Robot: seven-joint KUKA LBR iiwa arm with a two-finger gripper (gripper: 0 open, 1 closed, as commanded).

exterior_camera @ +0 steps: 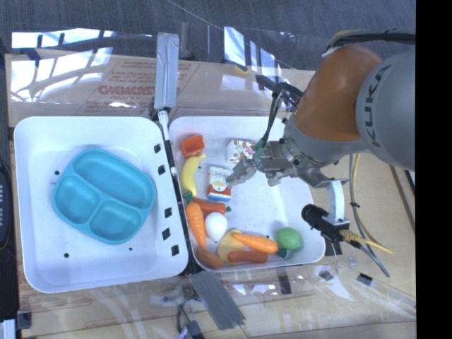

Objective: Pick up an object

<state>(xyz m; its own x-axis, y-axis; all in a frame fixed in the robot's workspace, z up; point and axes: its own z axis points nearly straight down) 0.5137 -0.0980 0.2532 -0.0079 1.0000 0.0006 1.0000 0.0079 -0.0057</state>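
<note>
The right bin (244,124) holds several toy foods. Among them are a yellow banana (189,175), a small white and blue carton (219,183), a printed packet (239,149) and a red-orange block (192,145). Lower down lie a carrot (195,222), a white egg (216,226), a second carrot (256,243) and a green lime (288,239). My gripper (256,172) hangs over the middle of this bin, just right of the carton and below the packet. It is open with nothing between its fingers.
The left bin (28,260) carries a blue divided plate (104,195). A row of black clips (169,196) marks the wall between the bins. The arm's orange band (339,94) and grey wrist overhang the right bin's right side, with cables (360,224) trailing beyond its rim.
</note>
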